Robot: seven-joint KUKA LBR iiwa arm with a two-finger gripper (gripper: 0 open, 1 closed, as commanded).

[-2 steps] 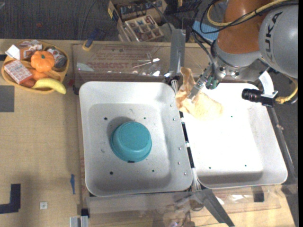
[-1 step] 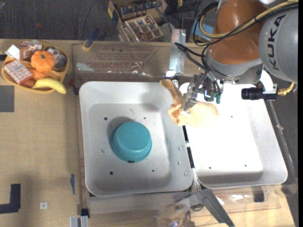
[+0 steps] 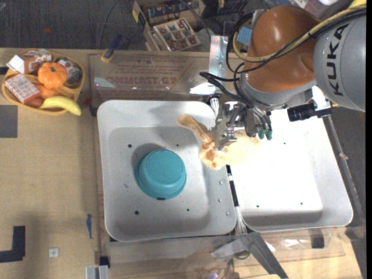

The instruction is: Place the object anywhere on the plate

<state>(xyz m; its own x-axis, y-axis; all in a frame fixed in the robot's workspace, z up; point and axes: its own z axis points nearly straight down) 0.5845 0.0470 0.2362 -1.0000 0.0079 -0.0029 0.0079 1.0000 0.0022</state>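
I see the object [image 3: 204,139], a limp, tan, crumpled shape like soft fabric, draped over the right rim of the left bin [image 3: 116,214], well apart from the round teal plate [image 3: 161,174]. The gripper [image 3: 228,133] touches it, but I cannot tell its grip because the arm hides it.

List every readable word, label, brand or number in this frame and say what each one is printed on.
"KUKA": black letters running down the grey arm at the upper right.
Printed boxes in the yellow bowl at the upper left: too small to read.
Boxes on the floor beyond the bench: blurred, unreadable.
Clear panel behind the left bin: faint marks, not legible.
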